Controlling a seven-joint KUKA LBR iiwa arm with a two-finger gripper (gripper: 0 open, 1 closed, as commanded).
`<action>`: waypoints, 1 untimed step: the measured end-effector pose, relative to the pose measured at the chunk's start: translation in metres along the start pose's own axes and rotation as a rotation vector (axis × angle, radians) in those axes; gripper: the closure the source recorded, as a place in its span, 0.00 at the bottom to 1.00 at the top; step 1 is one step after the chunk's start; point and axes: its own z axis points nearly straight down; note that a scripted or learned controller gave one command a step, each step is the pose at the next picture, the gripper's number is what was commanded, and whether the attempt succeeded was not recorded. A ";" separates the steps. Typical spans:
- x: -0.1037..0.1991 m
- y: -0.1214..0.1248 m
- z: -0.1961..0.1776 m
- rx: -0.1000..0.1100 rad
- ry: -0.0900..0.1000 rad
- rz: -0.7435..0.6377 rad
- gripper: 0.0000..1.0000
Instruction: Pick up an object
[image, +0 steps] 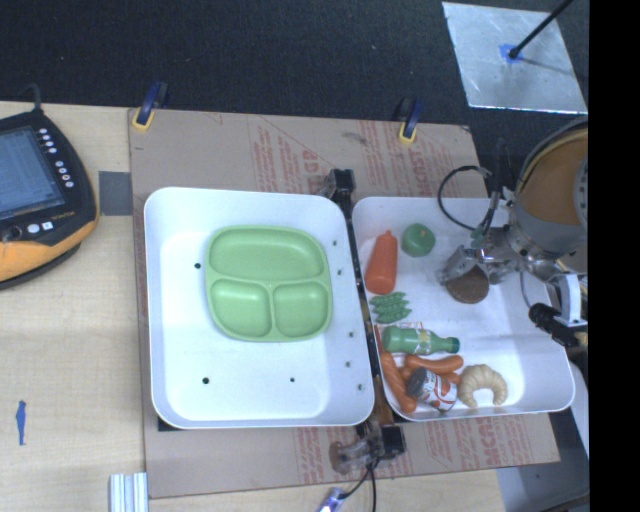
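bins side by side on the bench: the left bin (175, 300) holds a green divided plate (268, 282), lying flat near its middle. the right bin (540, 390) holds the loose items. an orange carrot (381, 262) lies along its left wall, a small green ball-like fruit (419, 238) just beside its top end. below the carrot sit a green leafy piece (390, 307), a green bottle (420, 341) on its side, an orange-red jumble (420, 380) and a croissant (483, 385) near the front wall. the gripper (470, 270) hangs over the right bin's back half, with a brown round object (467, 289) right at its tip; whether the claw is apart or closed on it cannot be told.
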 end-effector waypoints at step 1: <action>-0.001 0.000 -0.011 0.001 0.000 -0.004 1.00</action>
